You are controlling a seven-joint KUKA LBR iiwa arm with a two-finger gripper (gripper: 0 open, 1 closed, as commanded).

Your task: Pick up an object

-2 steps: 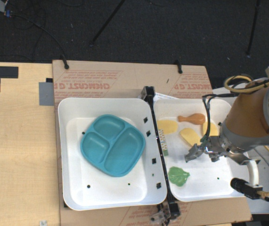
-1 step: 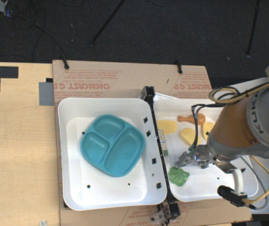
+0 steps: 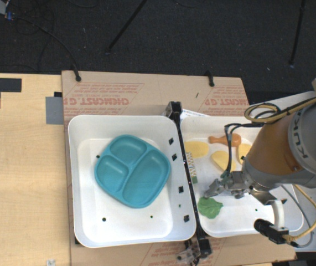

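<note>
In the right bin [image 3: 241, 229] my gripper [image 3: 215, 189] hangs low over the front left part, just above and slightly right of a small green leafy object [image 3: 208, 207] lying on the bin floor. I see nothing held in the gripper. Behind it lie a pale yellow flat piece [image 3: 197, 148], a second yellow piece [image 3: 221, 159] partly hidden by the arm, and an orange-brown piece [image 3: 223, 140] near the back wall.
The left bin [image 3: 86, 204] holds a teal divided plate [image 3: 133, 170] at its middle. A black divider [image 3: 184, 170] runs between the two bins. My arm's orange band [image 3: 274, 148] covers the right bin's right half.
</note>
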